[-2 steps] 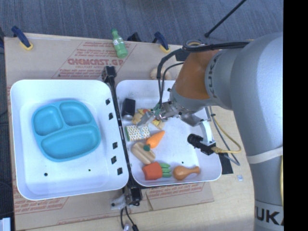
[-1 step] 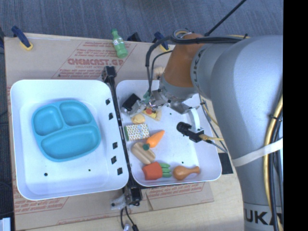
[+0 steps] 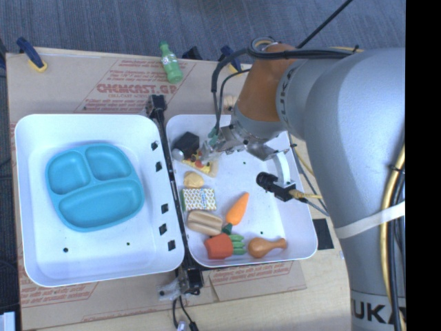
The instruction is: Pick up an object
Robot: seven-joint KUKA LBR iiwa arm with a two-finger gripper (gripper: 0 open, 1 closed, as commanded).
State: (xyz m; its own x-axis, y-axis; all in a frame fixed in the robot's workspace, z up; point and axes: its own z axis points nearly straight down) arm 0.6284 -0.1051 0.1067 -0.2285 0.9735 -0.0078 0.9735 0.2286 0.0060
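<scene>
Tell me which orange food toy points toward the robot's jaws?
The carrot, lying tilted in the right bin. Its narrow tip aims up toward the gripper. The drumstick and the tomato lie lower, near the front wall.

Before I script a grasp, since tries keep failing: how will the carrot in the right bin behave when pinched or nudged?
The carrot looks tapered and rounded, so it may slip toward its thin end or roll. Its glossy look suggests stiff, light plastic. The bread close by may block it.

Divided tray [image 3: 95, 186] in left bin [image 3: 27, 133]; toy foods, carrot [image 3: 237, 208] among them, in right bin [image 3: 303, 226].
</scene>
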